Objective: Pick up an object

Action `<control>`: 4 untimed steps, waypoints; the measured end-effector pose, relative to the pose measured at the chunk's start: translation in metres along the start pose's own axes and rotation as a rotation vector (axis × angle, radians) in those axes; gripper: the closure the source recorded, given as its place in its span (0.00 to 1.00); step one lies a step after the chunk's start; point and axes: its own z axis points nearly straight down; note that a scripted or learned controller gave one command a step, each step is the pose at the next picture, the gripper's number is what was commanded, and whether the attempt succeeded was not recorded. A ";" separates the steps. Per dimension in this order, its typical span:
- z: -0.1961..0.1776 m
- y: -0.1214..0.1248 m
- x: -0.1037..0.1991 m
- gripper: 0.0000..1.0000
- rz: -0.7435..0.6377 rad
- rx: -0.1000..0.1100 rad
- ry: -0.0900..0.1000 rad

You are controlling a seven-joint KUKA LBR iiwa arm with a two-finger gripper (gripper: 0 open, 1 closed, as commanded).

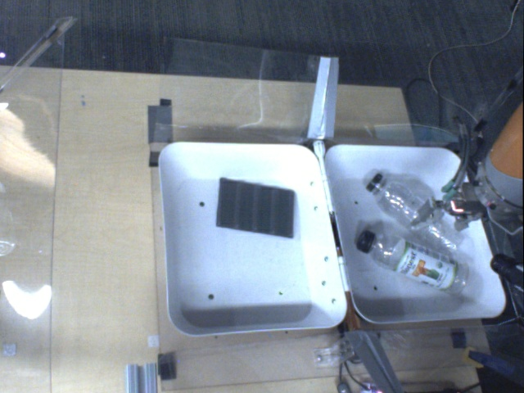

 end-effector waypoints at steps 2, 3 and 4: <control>0.061 -0.019 0.015 0.00 0.394 0.002 0.001; 0.109 0.040 0.005 0.00 0.199 -0.008 0.000; 0.007 0.015 0.010 0.00 0.342 -0.003 -0.001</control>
